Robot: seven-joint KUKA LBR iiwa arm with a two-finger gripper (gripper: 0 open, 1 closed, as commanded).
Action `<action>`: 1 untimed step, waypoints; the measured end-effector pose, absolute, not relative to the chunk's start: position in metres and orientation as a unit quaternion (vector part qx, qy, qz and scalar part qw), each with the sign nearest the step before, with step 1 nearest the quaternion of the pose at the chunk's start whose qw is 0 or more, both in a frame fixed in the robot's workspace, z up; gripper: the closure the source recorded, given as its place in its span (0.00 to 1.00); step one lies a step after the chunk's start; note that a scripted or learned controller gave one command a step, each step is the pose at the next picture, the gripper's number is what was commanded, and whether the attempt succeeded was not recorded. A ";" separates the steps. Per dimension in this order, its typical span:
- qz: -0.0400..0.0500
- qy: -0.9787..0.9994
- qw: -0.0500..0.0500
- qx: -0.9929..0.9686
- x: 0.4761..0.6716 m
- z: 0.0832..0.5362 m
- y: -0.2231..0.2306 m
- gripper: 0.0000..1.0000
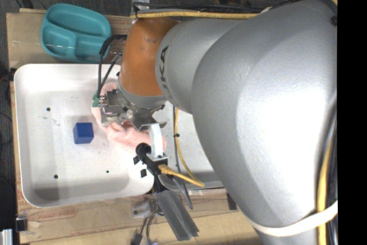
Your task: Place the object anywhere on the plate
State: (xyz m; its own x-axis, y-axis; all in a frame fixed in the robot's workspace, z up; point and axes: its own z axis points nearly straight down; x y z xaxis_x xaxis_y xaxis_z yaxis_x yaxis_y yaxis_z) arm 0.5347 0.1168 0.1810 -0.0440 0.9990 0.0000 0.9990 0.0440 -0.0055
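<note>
A small blue cube [83,132] lies on the floor of the left white bin [34,100], left of centre. A pink plate [125,133] sits at the bin's right side, mostly covered by the arm's wrist. My gripper [112,107] hangs over the plate's left part, to the right of the cube and apart from it. The orange band and grey wrist hide most of the gripper from above.
A teal scoop-shaped object [74,31] rests on the wooden bench beyond the bin's far left corner. The large grey arm [252,106] covers the right bin. Cables and a black fitting [150,160] hang near the bin's front right corner.
</note>
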 end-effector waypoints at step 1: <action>0.001 -0.723 0.002 -0.691 0.562 0.193 0.125 1.00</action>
